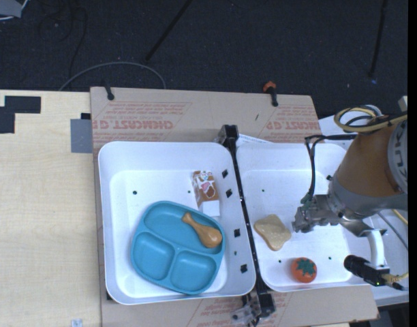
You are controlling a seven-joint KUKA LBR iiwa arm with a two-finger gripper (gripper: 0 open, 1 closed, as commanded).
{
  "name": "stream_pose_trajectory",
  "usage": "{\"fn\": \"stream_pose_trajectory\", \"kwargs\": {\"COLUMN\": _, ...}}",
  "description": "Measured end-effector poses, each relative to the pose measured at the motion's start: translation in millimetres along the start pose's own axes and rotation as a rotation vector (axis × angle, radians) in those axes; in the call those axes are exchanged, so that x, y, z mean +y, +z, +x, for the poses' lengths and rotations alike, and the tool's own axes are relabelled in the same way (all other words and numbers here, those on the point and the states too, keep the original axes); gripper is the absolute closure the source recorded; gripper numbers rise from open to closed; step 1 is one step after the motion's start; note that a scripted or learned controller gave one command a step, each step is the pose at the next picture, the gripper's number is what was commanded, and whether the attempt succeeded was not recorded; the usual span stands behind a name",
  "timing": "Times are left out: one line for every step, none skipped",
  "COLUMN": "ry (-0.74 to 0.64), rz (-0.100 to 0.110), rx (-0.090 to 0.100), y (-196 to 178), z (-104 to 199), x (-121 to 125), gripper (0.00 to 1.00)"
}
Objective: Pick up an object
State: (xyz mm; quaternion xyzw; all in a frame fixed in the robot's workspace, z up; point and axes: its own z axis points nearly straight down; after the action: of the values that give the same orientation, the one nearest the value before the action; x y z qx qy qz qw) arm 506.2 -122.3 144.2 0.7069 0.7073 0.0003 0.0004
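Note:
In the right bin (283,165) a tan slice of toy bread (272,231) lies near the middle and a red toy tomato (304,270) sits near the front wall. My gripper (305,220) hangs low over the right bin, just right of the bread and above the tomato. In the left bin (127,176) a blue divided plate (173,249) carries a toy chicken drumstick (203,229). A small brown and white packet (206,186) lies behind the plate.
The grey arm with its orange band (368,165) reaches in from the right over the right bin's far side. A black divider (237,203) runs between the bins. Cables (355,118) loop behind the arm. Cardboard (195,114) lies under the bins.

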Motion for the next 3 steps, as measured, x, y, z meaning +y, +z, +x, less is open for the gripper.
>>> {"fn": "stream_pose_trajectory", "kwargs": {"ry": 0.0, "rz": -0.002, "rx": -0.001, "y": -59, "z": -9, "x": 5, "gripper": 1.0}}
{"fn": "stream_pose_trajectory", "kwargs": {"ry": 0.0, "rz": -0.004, "rx": -0.001, "y": -122, "z": -13, "x": 4, "gripper": 1.0}}
{"fn": "stream_pose_trajectory", "kwargs": {"ry": -0.002, "rz": 0.006, "rx": 0.002, "y": -107, "z": 32, "x": -6, "gripper": 1.0}}
